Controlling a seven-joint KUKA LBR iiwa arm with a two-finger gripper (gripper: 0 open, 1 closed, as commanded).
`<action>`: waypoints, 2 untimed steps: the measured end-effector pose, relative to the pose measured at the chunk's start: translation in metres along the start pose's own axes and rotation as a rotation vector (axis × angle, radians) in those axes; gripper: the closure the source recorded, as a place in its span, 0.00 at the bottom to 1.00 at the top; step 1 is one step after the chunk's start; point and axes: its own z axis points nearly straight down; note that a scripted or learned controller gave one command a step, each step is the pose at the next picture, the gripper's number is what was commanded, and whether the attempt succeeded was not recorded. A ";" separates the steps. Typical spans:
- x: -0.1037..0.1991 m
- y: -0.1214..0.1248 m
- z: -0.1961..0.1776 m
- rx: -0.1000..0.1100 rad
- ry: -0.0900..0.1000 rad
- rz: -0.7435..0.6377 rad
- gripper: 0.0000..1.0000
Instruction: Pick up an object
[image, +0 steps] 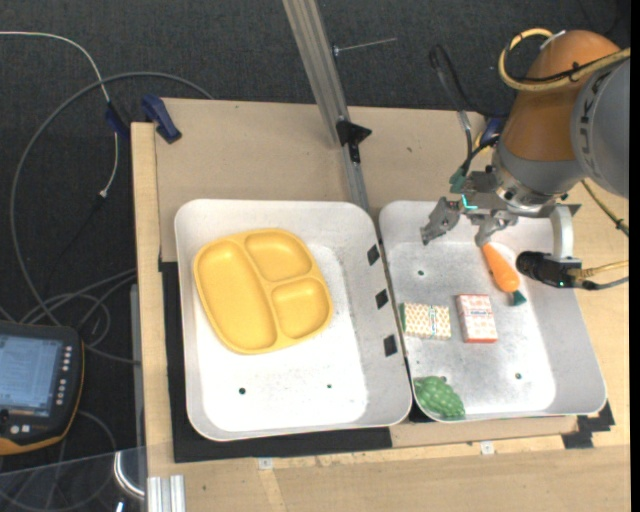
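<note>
My gripper (465, 226) hangs over the far end of the right bin (560, 350), open, with nothing between its fingers. One finger (437, 221) points to the left, the other (492, 231) stands just above the top of an orange carrot (502, 268). The carrot lies slanted in the bin's far right part. Nearer the middle lie a small patterned box (427, 321) and a box with a red and white label (477, 318), side by side. A green leafy toy (440, 397) rests at the bin's front edge.
The left bin (300, 390) holds a yellow three-compartment plate (262, 289). A metal post (325, 70) rises slanted behind the bins. A black camera unit (548, 268) with a cable sits on the arm beside the carrot. A pendant (35, 378) lies off the bench at the left.
</note>
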 end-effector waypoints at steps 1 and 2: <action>0.003 0.006 0.045 0.005 0.000 -0.001 0.00; 0.004 0.005 0.098 0.006 0.000 0.001 0.00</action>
